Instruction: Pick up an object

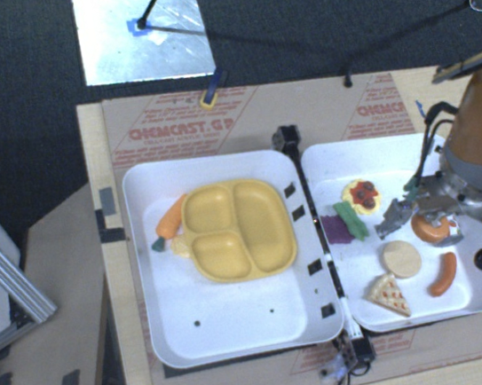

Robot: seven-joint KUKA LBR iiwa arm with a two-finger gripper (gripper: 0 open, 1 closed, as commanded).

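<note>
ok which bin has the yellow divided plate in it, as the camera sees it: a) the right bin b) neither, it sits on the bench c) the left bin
c: the yellow divided plate lies inside the left bin, with a toy carrot at its left edge; the right bin holds the small food pieces such as the sausage and the pizza slice.

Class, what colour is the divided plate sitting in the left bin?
Yellow. The divided plate shows best in the camera view, lying in the left bin.
</note>
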